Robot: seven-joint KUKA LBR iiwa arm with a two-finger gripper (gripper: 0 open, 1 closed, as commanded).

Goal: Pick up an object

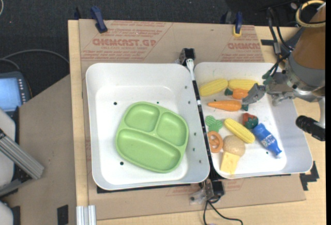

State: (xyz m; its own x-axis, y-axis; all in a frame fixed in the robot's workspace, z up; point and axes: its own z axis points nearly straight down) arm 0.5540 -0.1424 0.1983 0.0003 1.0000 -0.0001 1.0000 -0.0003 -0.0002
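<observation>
Nearest the camera, at the front of the right bin point(297, 159), lay a yellow wedge point(229, 162) touching a tan potato point(234, 145), with a pretzel point(215, 141) just to their left. Beside these, a yellow corn cob point(239, 130) lay at a slant, and a blue bottle point(268, 139) lay on its side toward the bin's right half. A green leafy piece point(213, 123) sat near the divider, and a small red and green piece point(250, 120) sat between the cob and the bottle. In the left bin point(98, 115) a green divided plate point(151, 137) rested flat, near the front and centre. Farther back in the right bin, a carrot point(225, 106) lay crosswise, and behind it two more corn cobs, one to the left point(213, 87) and one to the right point(241, 84), lay near the back wall, with an orange piece point(240, 93) just below the right one. The hand point(254, 95) hung low at the carrot's right end, just beside the orange piece; whether its fingers were apart or together could not be told, and nothing showed between them. The grey arm point(305, 76) reached in from the right. Both bins sat on a cardboard-covered worktop point(129, 40), held at the far edge by blue clamps point(98, 18).
</observation>
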